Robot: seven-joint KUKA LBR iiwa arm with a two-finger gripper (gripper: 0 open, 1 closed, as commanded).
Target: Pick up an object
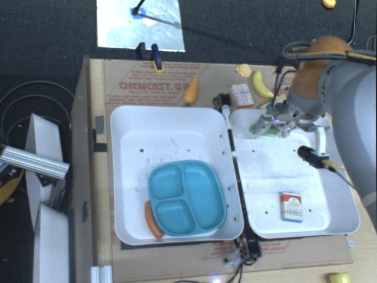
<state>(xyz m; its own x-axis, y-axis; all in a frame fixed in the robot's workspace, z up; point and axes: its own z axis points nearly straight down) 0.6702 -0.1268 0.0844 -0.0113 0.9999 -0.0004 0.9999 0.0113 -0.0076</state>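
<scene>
My gripper (270, 125) hangs low over the back left corner of the right bin (330, 217). A small green thing (263, 131) lies right under or against its tip; whether it is gripped cannot be made out. A red and white carton (291, 207) rests flat near the front of the right bin, well away from the gripper. In the left bin (126, 158) a blue divided plate (187, 197) lies with an orange sausage (153, 220) beside its front left edge.
Behind the bins, on the cardboard, lie a banana (261, 85), a small printed box (242, 95), a carrot (191, 90) and a yellow scrap (243, 70). A black part with a cable (310, 155) juts over the right bin from the arm.
</scene>
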